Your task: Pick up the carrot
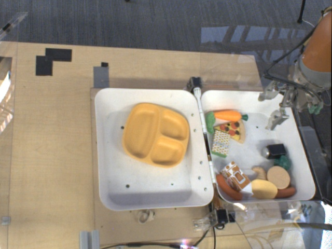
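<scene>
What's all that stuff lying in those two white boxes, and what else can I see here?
bins: two, white, side by side on the bench
tray: one, yellow, three compartments, in the left bin
carrot: one, orange with green top, upper left of the right bin
pizza slice: one, just below the carrot
sausages: two, reddish, along the right bin's lower edge
black block: one, right side of the right bin
gripper: one, grey metal, over the right bin's upper right corner, apart from the carrot

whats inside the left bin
A yellow divided plate lies in the left bin, its three compartments bare. Whatever sits beneath the plate is covered. The carrot lies in the right bin.
</scene>
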You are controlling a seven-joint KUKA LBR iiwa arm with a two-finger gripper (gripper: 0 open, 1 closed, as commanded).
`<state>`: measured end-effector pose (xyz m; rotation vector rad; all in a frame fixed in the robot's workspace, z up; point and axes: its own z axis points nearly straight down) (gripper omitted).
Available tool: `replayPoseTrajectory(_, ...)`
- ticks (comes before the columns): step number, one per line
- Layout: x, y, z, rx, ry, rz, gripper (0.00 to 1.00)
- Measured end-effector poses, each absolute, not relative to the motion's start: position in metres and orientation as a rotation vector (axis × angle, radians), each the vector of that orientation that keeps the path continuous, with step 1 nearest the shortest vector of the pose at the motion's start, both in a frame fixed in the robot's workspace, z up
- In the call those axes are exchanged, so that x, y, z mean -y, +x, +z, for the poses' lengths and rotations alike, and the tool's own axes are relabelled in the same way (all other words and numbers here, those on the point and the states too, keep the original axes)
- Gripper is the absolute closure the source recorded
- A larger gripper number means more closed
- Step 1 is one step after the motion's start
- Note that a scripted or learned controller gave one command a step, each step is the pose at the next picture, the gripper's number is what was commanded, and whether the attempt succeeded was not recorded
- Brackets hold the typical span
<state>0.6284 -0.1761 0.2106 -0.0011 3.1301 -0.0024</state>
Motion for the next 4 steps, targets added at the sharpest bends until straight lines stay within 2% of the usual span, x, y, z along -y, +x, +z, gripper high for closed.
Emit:
replayPoseTrajectory(1,0.095,0.659,0.114,-3.139,0.129,0.012,0.00)
replayPoseTrajectory(2,0.098,0.652,0.100,-3.048,0.624,-0.001,0.00)
replayPoseTrajectory(3,0.088,0.643,0.088,-3.019,0.824,0.004,0.00)
replayPoseTrajectory(4,0.086,0.636,0.088,-2.841,1.320,0.004,0.00)
